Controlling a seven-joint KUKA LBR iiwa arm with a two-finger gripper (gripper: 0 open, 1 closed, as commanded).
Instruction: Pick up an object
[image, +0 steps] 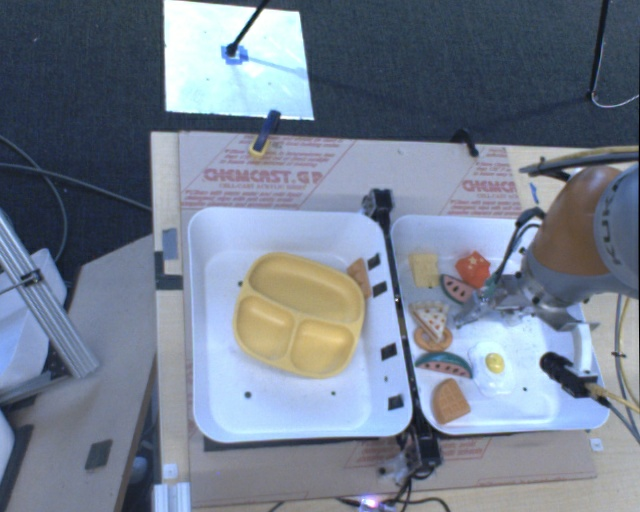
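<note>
While my grey arm (590, 235) bends low over the right shallow white bin (520, 405), my hand (478, 308) hovers beside the red toy tomato (473, 268); whether it grips, I cannot tell.

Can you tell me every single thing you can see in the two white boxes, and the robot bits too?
Shallow white plastic bins: two, white, side by side on the bench.
Divided plastic plate: one, yellow, left bin.
Toy cheese square: one, pale yellow, right bin, top.
Red toy piece: one, red, beside the cheese.
Toy watermelon slices: two, red and green, right bin.
Toy pizza slice: one, tan, right bin.
Toy fried egg: one, white and yellow, right bin.
Toy bread piece: one, orange-brown, right bin, bottom.
Robot arm: one, grey and orange, right.
Gripper: one, grey, over right bin.
</note>
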